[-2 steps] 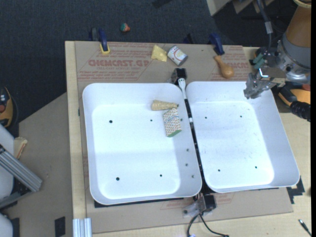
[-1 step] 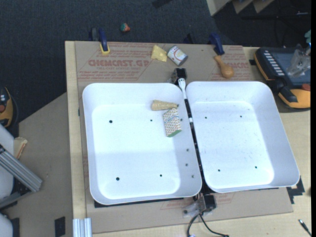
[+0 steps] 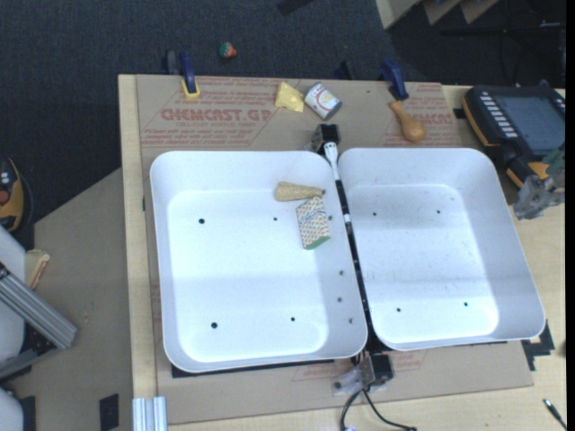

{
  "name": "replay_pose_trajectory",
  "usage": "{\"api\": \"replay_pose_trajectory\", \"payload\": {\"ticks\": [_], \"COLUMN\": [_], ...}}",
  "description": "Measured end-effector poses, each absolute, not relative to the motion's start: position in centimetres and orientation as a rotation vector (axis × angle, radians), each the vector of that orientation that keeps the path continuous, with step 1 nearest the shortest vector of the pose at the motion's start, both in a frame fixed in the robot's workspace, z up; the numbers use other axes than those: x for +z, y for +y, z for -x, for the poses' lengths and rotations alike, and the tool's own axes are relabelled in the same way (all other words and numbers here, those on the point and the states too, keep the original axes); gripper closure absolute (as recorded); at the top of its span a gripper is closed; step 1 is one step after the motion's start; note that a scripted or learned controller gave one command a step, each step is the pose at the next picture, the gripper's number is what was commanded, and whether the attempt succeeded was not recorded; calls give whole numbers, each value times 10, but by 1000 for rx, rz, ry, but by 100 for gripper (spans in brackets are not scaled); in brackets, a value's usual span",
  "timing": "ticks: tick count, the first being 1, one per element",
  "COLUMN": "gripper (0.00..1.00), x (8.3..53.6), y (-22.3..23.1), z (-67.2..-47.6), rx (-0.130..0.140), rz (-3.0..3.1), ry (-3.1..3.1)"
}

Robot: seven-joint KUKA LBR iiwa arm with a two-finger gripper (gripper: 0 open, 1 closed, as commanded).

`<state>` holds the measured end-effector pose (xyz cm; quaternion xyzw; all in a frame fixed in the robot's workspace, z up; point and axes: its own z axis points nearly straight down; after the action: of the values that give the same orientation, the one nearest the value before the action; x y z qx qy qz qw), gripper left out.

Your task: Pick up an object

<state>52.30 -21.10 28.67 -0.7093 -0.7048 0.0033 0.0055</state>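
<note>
The gripper (image 3: 536,195) appears as a small grey shape at the right edge, just outside the rim of the right bin (image 3: 503,241), with a bit of orange above it. It is too blurred and too far off to the side to tell whether it is open or closed, and nothing can be seen in its grasp.

The things to pick lie well apart from it, in the left bin (image 3: 180,268), near that bin's upper right corner. A tan stick (image 3: 297,191) lies roughly level. Just below it, touching or nearly so, a green patterned packet (image 3: 313,222) lies flat, close to the wall shared with the right bin.

On the brown board (image 3: 135,241) above the bins lie a yellow wedge (image 3: 289,97), a small white box (image 3: 322,101) beside it, and a wooden handle (image 3: 407,122) further right. Two blue clamps (image 3: 188,72) grip the board's far edge. A black handset (image 3: 524,118) rests at the upper right.
</note>
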Motion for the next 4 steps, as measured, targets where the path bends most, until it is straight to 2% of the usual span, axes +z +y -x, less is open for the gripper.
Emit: {"api": "replay_pose_trajectory", "payload": {"ticks": [1, 2, 3, 4], "gripper": [100, 100, 100, 100], "x": [335, 499, 356, 546], "y": [-225, -224, -143, -148], "z": [-477, -495, -516, -529], "rx": [-1, -13, 7, -18], "rz": [2229, 2234, 2202, 2234], "ry": [-2221, -2240, -2222, -2238]}}
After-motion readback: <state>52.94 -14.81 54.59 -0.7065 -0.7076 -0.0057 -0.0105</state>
